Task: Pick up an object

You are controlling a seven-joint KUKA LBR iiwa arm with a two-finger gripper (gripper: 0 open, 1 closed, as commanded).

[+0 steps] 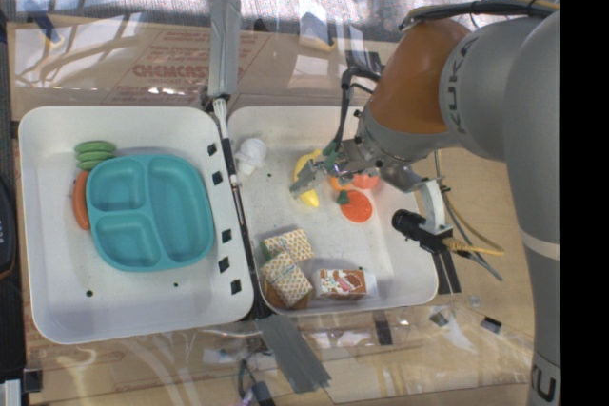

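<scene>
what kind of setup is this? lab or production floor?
Most likely a robotics lab's grasping test bench, not production. A KUKA arm works over two shallow white bins taped to a bench, and the contents are toy food, like a yellow banana, plus a teal divided tray.

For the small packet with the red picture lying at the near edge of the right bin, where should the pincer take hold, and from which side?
Probably across the short width of the small packet with the red picture, coming straight down from above. It lies flat with its long side along the right bin near wall, and a waffle-patterned piece crowds its left end, so the middle or right half looks freer.
</scene>
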